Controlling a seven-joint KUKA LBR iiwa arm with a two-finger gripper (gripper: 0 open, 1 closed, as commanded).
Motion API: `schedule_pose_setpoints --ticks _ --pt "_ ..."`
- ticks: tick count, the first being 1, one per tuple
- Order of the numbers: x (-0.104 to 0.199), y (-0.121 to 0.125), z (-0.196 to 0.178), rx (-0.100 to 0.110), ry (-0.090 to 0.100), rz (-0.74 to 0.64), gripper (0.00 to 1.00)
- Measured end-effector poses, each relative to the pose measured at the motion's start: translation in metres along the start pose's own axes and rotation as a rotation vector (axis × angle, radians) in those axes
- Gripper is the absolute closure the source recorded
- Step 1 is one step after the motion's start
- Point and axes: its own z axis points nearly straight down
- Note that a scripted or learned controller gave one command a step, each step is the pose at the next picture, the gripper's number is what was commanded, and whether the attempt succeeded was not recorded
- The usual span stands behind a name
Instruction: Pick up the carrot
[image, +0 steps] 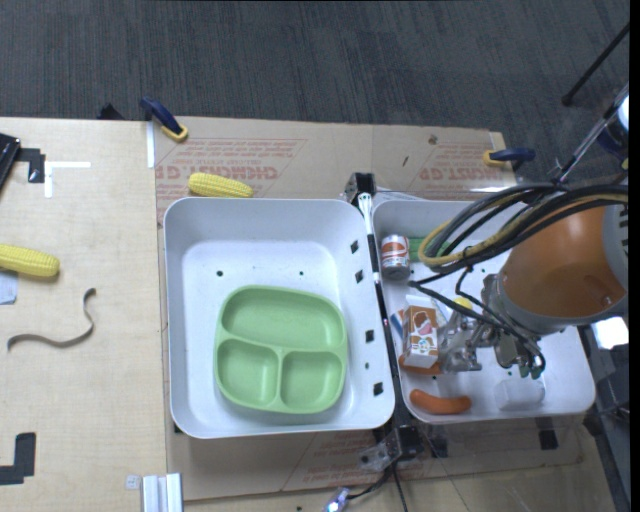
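Carrot (440, 402) is taken to be the long orange-red thing that is laid flat near the front wall of the right bin (565, 405), just beside a small printed carton (421, 335). The gripper (468, 352) is lowered inside this bin, close to the carton and near the carrot, probably because the approach is being made there. Whether the claw is open or closed cannot be told, as it is crossed by cables (480, 225). Nothing is seen held. A can (395, 254) is placed further back.
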Motion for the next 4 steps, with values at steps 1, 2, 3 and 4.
schedule_pose_setpoints --ticks 1,2,3,4 --pt "-0.028 -0.036 -0.195 -0.010 0.024 -0.296 1.00" --pt "-0.019 -0.008 -0.032 -0.008 0.026 -0.163 1.00" --pt "-0.019 -0.008 -0.032 -0.008 0.025 -0.163 0.00" --pt "-0.079 -0.073 0.020 -0.006 0.021 -0.141 0.00"
